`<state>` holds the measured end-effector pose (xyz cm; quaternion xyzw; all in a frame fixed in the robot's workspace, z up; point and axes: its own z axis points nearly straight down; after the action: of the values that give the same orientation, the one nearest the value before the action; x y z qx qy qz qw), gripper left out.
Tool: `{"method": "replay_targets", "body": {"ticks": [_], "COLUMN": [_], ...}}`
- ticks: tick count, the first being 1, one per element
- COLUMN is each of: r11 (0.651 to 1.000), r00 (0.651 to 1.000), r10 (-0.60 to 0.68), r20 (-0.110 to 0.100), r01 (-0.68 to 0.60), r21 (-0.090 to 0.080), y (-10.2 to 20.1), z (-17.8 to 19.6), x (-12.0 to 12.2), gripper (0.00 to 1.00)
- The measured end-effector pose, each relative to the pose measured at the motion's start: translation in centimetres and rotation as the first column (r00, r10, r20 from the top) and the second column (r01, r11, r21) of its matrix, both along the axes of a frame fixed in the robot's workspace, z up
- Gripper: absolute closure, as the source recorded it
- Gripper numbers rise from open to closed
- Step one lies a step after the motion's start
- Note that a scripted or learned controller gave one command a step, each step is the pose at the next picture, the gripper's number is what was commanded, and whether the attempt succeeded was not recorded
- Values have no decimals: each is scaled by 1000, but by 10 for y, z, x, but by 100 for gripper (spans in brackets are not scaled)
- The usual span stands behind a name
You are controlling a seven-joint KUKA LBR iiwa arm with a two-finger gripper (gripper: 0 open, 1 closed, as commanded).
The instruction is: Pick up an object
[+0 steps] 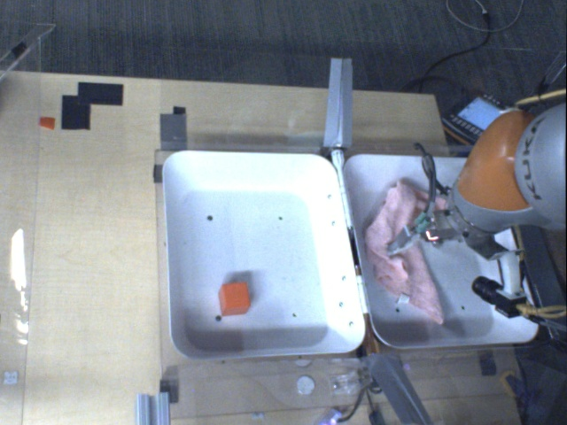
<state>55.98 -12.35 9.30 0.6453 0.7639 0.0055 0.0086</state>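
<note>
**A:** Pale wood was what you had under everything: the counter (89, 264) ran wide to the left, carrying the two white bins side by side. The left bin (257, 184) was the bigger sight, and the right bin (469, 317) sat against it, partly covered by the arm (509, 171) reaching in with its orange band.

**B:** And where was the thing you were meant to lift?

**A:** You had two candidates. A pink cloth (399, 255) lay crumpled along the left half of the right bin, and a small orange block (235, 298) rested alone near the front of the left bin, well apart from the arm.

**B:** So which step were you in?

**A:** By my reading, the grasp attempt on the cloth. Your claw (416, 235) was down over the cloth's middle, touching or just above it. I could not tell whether it was open or closed; the cloth and the wrist blurred together there. Nothing showed clearly pinched.

**B:** What did the next move call for?

**A:** I judged you needed a firm close on a raised fold, then a straight lift high enough for the limp cloth to clear the bin wall. Soft fabric slips, so you had to check the hold early.
</note>
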Motion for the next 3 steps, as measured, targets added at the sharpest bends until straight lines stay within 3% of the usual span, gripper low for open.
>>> {"method": "replay_targets", "body": {"ticks": [1, 2, 3], "r11": [991, 992, 987], "r00": [991, 992, 987], "r10": [-134, -125, 162], "r20": [-2, 5, -9], "r01": [134, 125, -162], "r21": [4, 6, -2], "y": [16, 18, 27], "z": [-1, 12, 153], "x": [60, 63, 85], "gripper": [0, 100, 100]}}
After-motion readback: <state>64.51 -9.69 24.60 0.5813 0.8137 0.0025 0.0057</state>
